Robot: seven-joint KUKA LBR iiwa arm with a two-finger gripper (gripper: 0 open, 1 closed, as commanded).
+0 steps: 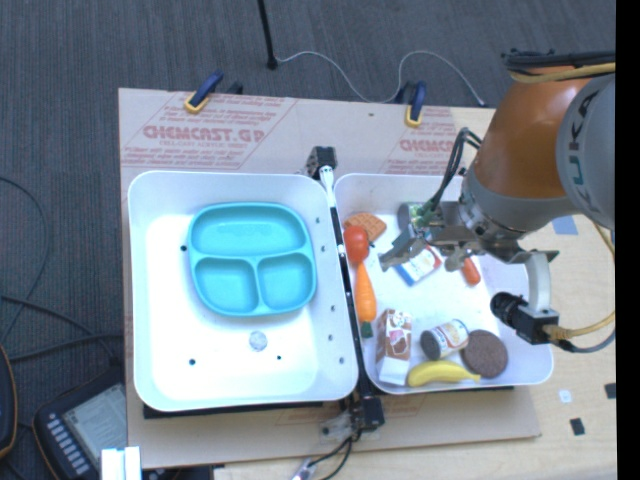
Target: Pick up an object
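Observation:
My gripper (420, 251) hangs low over the middle of the right bin (535, 373), under the grey and orange arm that reaches in from the right. A small white packet with a red label (424, 266) lies right at the gripper's tip; whether it is held I cannot see. An orange piece (470, 271) lies just to its right. Along the bin's left side are a red tomato (356, 240), a carrot (365, 294) and a brown slice (369, 224).
At the right bin's front lie a brown and white carton (394, 340), a banana (440, 373), a small can (448, 338) and a round brown cookie (486, 353). The left bin (150, 298) holds a blue divided plate (252, 258) and a small grey disc (258, 341).

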